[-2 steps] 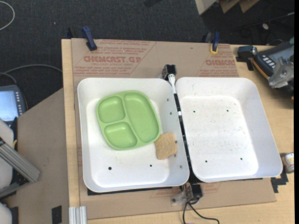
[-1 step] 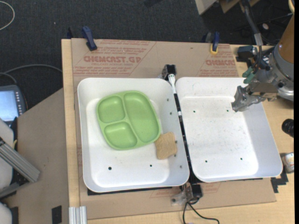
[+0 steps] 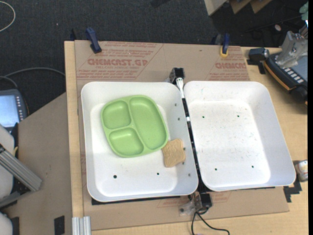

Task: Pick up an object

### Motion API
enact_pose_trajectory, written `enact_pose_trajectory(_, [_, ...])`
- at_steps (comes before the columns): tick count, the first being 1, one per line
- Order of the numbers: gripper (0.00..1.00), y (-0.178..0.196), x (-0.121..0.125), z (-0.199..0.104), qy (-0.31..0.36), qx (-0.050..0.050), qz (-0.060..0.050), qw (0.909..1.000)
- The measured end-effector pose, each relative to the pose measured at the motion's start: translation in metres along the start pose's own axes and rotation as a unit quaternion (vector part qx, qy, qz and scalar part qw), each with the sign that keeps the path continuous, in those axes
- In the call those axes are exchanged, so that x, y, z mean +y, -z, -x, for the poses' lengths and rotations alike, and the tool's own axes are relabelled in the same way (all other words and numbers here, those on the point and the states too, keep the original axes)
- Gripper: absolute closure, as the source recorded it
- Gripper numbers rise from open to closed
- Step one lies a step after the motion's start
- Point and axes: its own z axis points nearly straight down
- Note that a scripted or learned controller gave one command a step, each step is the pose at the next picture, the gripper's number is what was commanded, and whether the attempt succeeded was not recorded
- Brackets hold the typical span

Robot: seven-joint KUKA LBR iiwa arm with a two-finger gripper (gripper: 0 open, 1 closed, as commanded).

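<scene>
Here, the tan sponge lies in the left-hand bin, just beside the green divided plate.

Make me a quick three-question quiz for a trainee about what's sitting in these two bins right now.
1. True or false: the green divided plate lies in the right bin.
2. How many compartments does the plate have?
3. The tan sponge sits at the plate's: A) far left corner, B) near right corner, C) centre.

Key: 1 false, it lies in the left bin. 2 three. 3 B.
</scene>
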Motion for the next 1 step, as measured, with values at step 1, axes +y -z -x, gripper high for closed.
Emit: enact_pose_trajectory(1, [1.00,-0.1228,-0.0275,-0.0101,-0.002,0.001,-0.018,0.9998])
